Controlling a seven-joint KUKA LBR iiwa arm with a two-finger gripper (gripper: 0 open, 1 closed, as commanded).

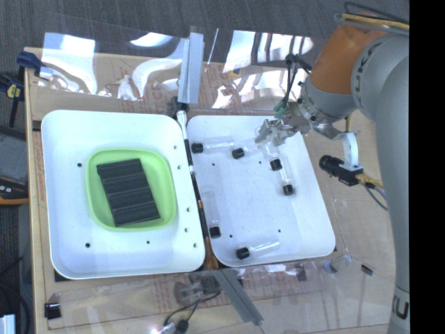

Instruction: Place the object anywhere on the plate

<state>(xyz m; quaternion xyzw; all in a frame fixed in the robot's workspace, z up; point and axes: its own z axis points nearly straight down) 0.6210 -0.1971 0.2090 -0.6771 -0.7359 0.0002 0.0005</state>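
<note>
A dark grey ribbed block [127,191] lies flat on the square green plate [164,179], which sits in the middle of the left bin [62,131]. My gripper [270,133] hangs over the upper right part of the right bin [243,207], far from the plate and the block. It looks metallic and small from here. Nothing shows held in it.
Several clear vials with black caps lie scattered in the right bin, one [276,163] just below the gripper and another [242,253] near the front edge. A grey bar [190,68] stands at the back between the bins. Crumpled clear plastic lies behind the bins.
</note>
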